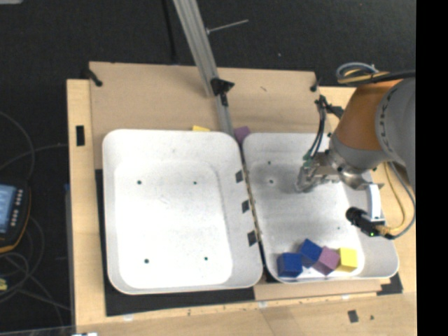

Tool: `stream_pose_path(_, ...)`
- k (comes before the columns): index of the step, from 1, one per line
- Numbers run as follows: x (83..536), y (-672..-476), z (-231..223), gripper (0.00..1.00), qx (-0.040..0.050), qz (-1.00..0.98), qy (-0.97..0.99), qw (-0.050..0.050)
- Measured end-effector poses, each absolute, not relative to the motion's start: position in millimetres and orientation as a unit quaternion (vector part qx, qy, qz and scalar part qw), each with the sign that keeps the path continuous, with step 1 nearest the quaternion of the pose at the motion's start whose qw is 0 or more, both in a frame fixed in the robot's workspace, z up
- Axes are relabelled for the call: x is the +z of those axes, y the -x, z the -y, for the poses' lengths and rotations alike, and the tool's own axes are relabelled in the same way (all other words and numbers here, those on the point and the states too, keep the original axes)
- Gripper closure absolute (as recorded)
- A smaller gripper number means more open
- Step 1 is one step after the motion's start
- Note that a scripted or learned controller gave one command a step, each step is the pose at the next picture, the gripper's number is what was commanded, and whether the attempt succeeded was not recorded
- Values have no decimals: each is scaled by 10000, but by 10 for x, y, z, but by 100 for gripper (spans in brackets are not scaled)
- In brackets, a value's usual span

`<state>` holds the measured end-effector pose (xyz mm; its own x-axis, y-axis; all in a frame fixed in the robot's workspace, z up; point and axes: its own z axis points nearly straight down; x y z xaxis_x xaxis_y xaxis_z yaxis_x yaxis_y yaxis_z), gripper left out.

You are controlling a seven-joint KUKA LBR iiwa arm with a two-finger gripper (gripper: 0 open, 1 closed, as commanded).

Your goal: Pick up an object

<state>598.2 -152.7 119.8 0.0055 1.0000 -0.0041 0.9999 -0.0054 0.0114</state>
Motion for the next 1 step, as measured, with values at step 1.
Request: stream_pose_path(1, 968, -5917, 1114, 100, 3, -7086, -7057, 16)
